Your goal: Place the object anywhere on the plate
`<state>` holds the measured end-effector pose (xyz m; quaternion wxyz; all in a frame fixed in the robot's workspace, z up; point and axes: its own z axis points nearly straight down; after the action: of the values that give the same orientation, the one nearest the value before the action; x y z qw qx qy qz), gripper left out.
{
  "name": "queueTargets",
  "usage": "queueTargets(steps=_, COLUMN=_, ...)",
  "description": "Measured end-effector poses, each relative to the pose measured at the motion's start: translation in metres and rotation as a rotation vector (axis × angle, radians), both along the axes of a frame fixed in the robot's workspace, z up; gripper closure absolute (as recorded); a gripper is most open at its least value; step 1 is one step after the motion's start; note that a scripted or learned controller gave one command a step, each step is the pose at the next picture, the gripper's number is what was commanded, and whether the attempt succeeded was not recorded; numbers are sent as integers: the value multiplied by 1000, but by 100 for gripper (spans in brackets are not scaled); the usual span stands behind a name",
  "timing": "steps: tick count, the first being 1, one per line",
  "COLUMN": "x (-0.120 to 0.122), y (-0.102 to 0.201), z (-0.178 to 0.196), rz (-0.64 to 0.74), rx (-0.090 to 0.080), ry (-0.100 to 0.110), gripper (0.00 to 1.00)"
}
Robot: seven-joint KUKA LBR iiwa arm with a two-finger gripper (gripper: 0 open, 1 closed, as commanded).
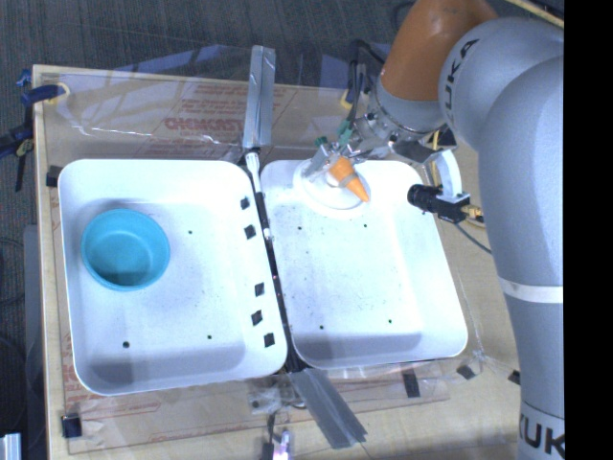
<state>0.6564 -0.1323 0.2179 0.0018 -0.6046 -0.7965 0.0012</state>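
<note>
A small orange carrot-shaped object (348, 179) with a bit of green at its upper end lies over a white plate (321, 195) at the far end of the right bin (364, 276). My gripper (343, 151) hangs directly above the object's upper end, touching or nearly touching it. The wrist hides the contact, so I cannot tell whether the object is held or resting on the plate.
A blue bowl (125, 248) sits in the left bin (163, 343), at its left side. A metal divider (259, 103) runs between the bins at the far side. The arm's grey body (522, 161) covers the right edge of the bench.
</note>
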Motion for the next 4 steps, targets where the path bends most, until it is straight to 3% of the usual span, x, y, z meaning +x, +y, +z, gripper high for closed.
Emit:
queueTargets(steps=1, x=-53, y=57, z=7, rz=-59, rx=-1, ry=1, gripper=100)
queueTargets(steps=2, x=-27, y=154, z=32, rz=-275, rx=-2, ry=1, gripper=100)
queueTargets(steps=3, x=-47, y=235, z=-44, rz=-142, rx=-3, ry=4, gripper=100)
queueTargets(steps=4, x=-71, y=314, z=-61, rz=57, rx=-2, ry=4, gripper=100)
